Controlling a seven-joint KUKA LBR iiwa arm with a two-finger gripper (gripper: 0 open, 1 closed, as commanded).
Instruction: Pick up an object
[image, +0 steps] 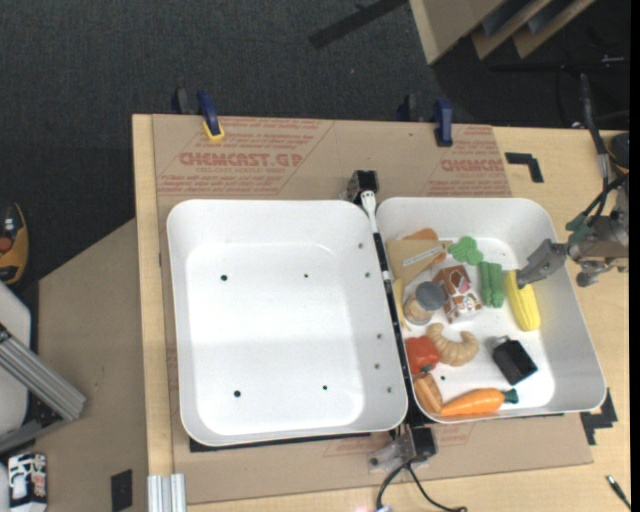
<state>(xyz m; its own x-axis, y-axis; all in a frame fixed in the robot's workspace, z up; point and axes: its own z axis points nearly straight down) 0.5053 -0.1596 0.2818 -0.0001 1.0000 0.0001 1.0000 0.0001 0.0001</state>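
The right bin (570, 340) holds a heap of toy food. In it lie a yellow corn cob (524, 303), a green piece (492, 283), a tan bread slice (418, 250), a croissant (455, 346), a red pepper (421, 352), a black block (514, 360) and an orange carrot (470, 403). My gripper (541, 263) reaches in from the right edge. It hangs over the bin's upper right part, just above the corn cob's top end. I see nothing held in it.
The left bin (190, 300) sits beside the right one, divided from it by a black seam. Both rest on a brown board (300, 150) held by two blue clamps at the back. Metal framing stands at the lower left.
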